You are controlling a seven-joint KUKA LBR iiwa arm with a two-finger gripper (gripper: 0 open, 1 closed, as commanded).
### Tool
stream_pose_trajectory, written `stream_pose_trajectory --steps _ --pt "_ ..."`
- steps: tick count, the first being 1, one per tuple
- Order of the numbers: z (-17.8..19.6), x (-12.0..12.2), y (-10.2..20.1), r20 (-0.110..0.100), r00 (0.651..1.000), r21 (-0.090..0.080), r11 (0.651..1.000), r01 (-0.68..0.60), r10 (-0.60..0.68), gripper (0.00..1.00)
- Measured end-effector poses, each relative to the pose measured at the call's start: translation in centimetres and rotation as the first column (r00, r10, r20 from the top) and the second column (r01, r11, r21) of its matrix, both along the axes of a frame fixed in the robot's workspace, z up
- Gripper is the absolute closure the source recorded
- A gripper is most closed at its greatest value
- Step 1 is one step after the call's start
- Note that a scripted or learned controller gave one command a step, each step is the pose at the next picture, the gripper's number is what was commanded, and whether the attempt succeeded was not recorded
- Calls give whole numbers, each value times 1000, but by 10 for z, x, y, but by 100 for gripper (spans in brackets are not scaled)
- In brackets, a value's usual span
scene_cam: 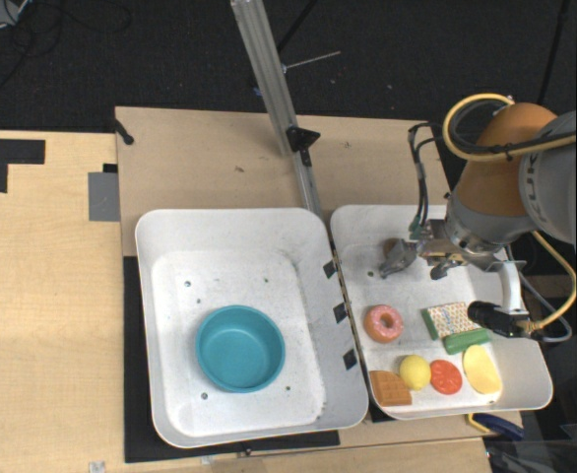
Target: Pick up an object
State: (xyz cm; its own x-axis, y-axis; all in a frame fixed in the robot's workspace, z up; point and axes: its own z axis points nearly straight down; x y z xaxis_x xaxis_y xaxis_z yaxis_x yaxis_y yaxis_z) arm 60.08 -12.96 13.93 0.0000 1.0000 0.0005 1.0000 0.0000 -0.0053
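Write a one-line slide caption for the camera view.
KUKA arm's gripper above the right bin of toy foods; a teal bowl sits in the left bin.

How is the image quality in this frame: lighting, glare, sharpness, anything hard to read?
Camera view: lighting is even, shadows soft; the left bin and right bin are bright white but not blown out, so the teal bowl and donut read clearly. The gripper is slightly soft and dark, its shape hard to read. The floor beyond the bench is nearly black.

One fixed camera looks down slantwise on both bins (170, 254) from above
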Motion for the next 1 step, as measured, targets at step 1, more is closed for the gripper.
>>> stream_pose_trajectory --steps 1 --pt "-50 -1 1 1 1000 0 1000 -1 1 0"
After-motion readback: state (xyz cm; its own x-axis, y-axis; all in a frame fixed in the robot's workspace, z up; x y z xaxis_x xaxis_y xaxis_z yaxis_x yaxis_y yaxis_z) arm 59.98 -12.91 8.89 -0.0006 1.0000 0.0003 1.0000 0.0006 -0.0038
